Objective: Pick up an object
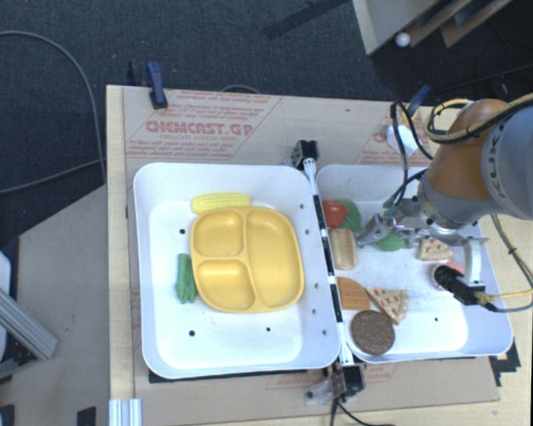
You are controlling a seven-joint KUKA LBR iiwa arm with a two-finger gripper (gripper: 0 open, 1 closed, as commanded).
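The right bin point(445, 341) holds several toy foods: a red tomato point(335, 212), a tan bun point(343, 247), an orange waffle point(353, 294), a pizza slice point(389, 302), a brown round patty point(372, 332) and a second pizza slice point(433, 249). My gripper point(377, 231) is low in the bin's upper middle, pointing left. It sits right at a green piece point(392, 242), and the wrist hides part of that piece. Nothing is visibly lifted.
The left bin point(160, 248) holds a yellow divided plate point(246, 258), a corn cob point(221, 201) at its top edge and a green pod point(186, 277) to its left. The grey arm with its orange band point(465, 162) covers the right bin's upper right. A black clamp point(305, 153) sits between the bins.
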